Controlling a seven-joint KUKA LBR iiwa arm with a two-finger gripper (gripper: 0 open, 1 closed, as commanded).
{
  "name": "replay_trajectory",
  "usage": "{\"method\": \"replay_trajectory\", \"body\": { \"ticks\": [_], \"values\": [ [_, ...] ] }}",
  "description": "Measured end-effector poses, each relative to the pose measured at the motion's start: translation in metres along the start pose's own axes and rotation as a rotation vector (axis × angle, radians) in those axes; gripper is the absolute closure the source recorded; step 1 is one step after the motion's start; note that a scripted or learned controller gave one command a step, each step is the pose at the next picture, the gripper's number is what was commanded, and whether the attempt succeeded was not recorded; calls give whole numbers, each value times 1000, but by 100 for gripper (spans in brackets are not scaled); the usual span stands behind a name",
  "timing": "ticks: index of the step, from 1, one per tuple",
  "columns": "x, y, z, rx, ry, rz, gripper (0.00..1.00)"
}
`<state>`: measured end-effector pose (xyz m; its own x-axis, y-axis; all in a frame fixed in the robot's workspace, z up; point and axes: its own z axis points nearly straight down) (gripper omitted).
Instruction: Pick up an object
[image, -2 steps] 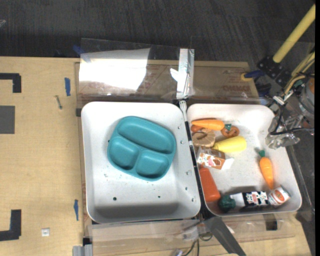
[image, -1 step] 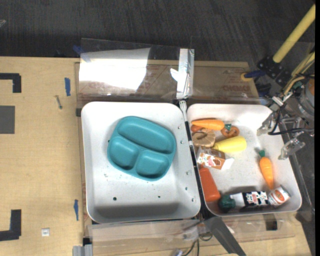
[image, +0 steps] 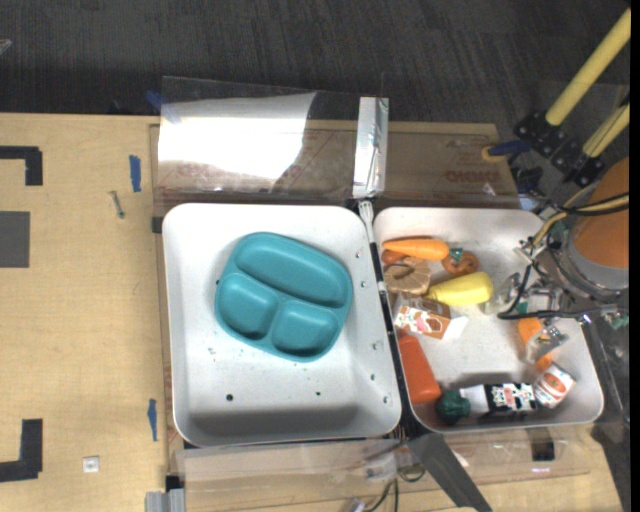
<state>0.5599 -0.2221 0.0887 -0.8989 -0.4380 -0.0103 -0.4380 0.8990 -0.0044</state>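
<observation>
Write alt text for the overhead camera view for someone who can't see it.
The robot arm reaches in over the right white bin, which holds small toy foods including a carrot, a yellow lemon and an orange bottle. The left white bin holds a teal divided plate.

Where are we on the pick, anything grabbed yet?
Done: the arm has reached over the right bin. In hand: the gripper hangs low by a small orange piece at the right wall; nothing visibly gripped. Left: grasp and lift. The carrot, yellow toy and the rest lie in the bin; the teal tray is in the left bin.
</observation>
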Motion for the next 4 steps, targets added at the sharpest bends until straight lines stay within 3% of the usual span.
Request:
{"method": "replay_trajectory", "body": {
  "ticks": [1,2,3,4],
  "values": [
    [-4,-1,-13,7,-12,0,100],
    [-93,-45,-153,9,-8,13,100],
    [-90,-44,-145,-1,2,15,0],
    [-32,-10,-5,-15,8,-11,0]
  ]
}}
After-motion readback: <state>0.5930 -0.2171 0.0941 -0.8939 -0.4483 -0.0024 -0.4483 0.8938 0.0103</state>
